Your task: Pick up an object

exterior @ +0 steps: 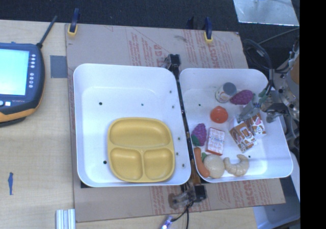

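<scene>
1. In the right bin (pixel 283 164): snack packet (pixel 247 132), tomato (pixel 219 115), croissant (pixel 237 165), purple grapes (pixel 241 97); loosely heaped as candidates.
2. Tool (pixel 253 109): beside the packet's upper edge; spread or pinching, cannot tell.
3. Left bin (pixel 86 121): yellow divided tray (pixel 141 149).

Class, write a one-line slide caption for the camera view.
Gripper above a snack packet in the right bin; yellow divided tray in the left bin.
</scene>
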`<act>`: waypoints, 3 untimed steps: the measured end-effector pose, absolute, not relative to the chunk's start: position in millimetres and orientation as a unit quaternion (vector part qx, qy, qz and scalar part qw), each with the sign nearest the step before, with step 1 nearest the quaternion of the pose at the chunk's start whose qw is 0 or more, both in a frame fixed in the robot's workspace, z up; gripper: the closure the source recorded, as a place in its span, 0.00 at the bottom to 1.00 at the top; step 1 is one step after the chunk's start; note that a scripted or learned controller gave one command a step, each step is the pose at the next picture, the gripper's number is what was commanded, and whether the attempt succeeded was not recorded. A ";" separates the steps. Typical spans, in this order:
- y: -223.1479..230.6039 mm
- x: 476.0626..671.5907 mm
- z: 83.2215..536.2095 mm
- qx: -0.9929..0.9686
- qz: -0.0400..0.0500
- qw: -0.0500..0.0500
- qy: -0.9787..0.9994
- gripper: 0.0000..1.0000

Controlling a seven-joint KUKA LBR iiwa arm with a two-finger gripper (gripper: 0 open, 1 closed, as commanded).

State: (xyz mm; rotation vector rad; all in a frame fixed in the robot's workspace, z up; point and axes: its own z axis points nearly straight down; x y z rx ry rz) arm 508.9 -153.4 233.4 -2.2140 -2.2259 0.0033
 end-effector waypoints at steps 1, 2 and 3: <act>-130.9 555.6 121.9 -0.705 0.000 -0.001 -0.710 0.00; -137.6 598.9 92.1 -0.705 0.001 0.000 -0.709 0.00; -138.5 598.9 102.3 -0.704 0.002 0.000 -0.710 1.00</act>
